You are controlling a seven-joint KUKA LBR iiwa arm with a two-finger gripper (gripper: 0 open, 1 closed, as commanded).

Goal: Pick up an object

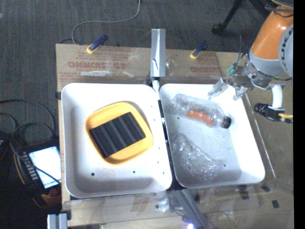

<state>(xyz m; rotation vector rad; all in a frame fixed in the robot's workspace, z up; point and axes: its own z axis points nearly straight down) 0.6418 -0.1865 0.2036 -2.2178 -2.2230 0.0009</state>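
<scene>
A clear plastic bottle [200,112] with an orange label and dark cap lies on its side in the upper part of the right bin [248,149]. Below it lies a crumpled clear plastic bag [195,157]. In the left bin [71,142] rests a yellow tray-like object with a black ribbed insert [119,132]. My gripper [227,89] hangs over the right bin's far right corner, above and to the right of the bottle, fingers spread and with nothing between them.
The bins sit on a cardboard sheet [109,63] held by two blue-and-yellow clamps [96,43]. A metal post [157,56] rises between the bins at the back. A tablet-like device [40,163] and cables lie on the floor to the left.
</scene>
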